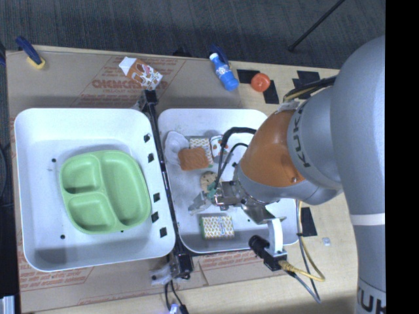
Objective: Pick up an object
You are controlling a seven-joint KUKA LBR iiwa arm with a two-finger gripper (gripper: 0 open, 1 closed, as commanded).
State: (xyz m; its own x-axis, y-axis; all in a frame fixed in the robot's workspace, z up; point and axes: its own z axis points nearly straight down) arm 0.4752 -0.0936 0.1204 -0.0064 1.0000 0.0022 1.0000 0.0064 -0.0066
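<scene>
The right bin holds several small objects. A brown square piece lies near its left side, with a patterned packet just behind it and a pale grey item to their left. A patterned block rests near the front wall. A small round speckled piece sits mid-bin. My gripper hangs low over the bin, just in front of the round piece and behind the patterned block. The orange-banded wrist covers the bin's right half.
The left bin holds a green divided plate. Behind the bins on the cardboard lie a blue bottle, an orange cap, a snack packet and a blue-yellow clamp. Cables trail at the front right.
</scene>
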